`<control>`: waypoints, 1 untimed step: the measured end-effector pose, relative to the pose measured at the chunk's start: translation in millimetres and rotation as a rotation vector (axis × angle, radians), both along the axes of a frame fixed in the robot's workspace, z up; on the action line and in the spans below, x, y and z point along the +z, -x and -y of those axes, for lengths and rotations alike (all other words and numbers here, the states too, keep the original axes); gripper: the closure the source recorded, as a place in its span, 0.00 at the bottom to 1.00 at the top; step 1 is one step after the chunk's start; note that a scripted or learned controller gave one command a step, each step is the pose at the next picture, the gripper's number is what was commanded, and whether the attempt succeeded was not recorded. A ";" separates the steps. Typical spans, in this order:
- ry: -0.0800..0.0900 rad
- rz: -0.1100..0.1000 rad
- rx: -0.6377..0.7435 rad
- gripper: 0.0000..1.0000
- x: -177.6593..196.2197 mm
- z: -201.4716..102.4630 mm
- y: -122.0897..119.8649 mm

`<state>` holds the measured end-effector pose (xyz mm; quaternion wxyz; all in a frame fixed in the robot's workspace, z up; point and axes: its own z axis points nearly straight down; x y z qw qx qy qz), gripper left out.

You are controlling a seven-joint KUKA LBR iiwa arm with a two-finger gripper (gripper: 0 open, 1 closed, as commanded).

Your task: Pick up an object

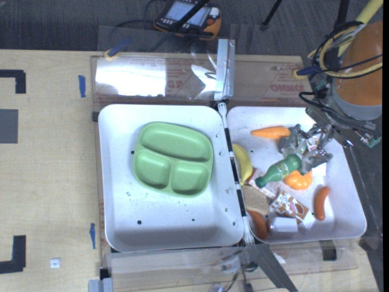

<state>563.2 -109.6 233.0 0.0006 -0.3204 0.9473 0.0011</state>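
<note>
My gripper (307,146) hangs low over the right bin (349,190), in its upper right part. Just beneath it lie a green bottle (278,170), tilted with its cap toward the lower left, and a small orange fruit (298,180). An orange carrot (271,132) lies to the gripper's left, near the bin's far wall. A yellow banana (243,162) rests against the divider. Nothing is visibly lifted off the pile.
The left bin (115,212) holds a green divided plate (173,158). In the right bin's near part lie a red-orange sausage (320,202), a snack packet (288,205), a white box (284,224) and a brown item (259,222). The arm (358,72) and its cables come in from the upper right.
</note>
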 end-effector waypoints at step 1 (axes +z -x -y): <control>0.001 0.005 -0.034 1.00 64.3 43.4 48.5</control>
